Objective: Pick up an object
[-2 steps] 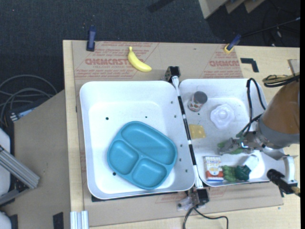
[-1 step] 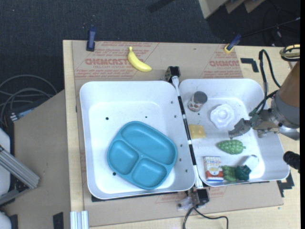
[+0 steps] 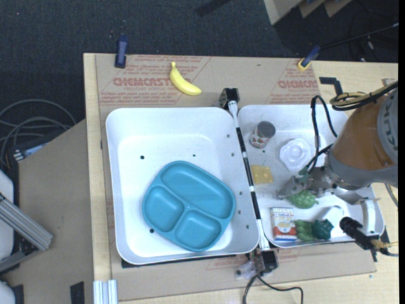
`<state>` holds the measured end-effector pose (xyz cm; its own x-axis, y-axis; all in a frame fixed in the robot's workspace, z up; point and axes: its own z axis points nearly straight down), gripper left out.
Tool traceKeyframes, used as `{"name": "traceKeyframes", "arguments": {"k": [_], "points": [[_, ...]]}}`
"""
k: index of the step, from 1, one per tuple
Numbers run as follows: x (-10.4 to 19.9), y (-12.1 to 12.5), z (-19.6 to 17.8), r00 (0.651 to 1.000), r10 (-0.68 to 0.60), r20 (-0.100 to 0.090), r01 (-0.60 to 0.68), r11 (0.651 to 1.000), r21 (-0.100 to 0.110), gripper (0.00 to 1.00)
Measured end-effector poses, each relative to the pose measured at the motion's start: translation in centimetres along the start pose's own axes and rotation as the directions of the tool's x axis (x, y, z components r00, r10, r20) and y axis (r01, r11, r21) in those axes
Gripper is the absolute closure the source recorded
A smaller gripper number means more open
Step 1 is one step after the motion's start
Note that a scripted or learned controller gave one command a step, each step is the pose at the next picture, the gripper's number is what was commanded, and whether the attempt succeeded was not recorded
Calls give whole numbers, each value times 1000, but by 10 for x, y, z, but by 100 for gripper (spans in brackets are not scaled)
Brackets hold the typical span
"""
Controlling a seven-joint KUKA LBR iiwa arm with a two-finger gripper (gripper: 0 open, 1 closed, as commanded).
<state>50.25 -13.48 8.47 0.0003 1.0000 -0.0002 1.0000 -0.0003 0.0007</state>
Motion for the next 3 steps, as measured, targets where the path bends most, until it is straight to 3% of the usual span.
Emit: {"name": "traceKeyframes", "arguments": {"k": [1,2,3], "points": [[0,0,-10,1000,0,1,0,1000,-1,100],[90,52,-100,1000,-2,-2,2,1000,-1,100],[120,26,-184,1000,-1,-1,1,1000,-1,100]]}}
